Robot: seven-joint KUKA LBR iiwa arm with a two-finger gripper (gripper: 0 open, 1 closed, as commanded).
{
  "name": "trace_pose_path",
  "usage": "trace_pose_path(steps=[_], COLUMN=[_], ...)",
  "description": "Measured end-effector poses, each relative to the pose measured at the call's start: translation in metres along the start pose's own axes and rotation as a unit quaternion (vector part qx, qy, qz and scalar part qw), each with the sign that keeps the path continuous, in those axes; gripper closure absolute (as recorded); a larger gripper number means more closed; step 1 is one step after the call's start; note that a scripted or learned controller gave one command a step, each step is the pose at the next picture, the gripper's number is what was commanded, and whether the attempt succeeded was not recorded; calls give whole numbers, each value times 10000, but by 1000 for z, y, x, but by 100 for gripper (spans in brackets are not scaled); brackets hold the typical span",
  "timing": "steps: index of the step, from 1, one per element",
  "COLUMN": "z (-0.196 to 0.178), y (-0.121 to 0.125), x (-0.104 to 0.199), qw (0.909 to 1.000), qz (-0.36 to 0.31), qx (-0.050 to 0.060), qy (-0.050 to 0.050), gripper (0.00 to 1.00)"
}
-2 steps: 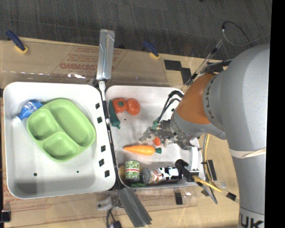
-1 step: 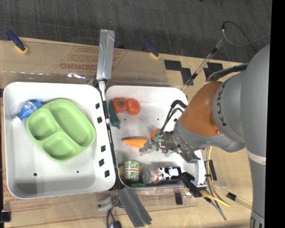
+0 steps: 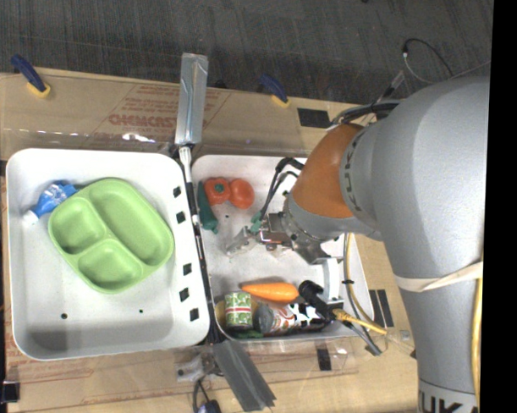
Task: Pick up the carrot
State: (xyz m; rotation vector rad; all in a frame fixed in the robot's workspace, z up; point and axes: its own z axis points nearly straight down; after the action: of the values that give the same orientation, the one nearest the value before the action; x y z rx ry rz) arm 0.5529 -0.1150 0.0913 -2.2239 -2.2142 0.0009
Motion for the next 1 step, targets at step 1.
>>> trace_pose_path(steps=[1], z=[-95], y=[-37], x=[-19], qw=[9985], qz=[-539], qx=[-10], qy=[-9], gripper=[0])
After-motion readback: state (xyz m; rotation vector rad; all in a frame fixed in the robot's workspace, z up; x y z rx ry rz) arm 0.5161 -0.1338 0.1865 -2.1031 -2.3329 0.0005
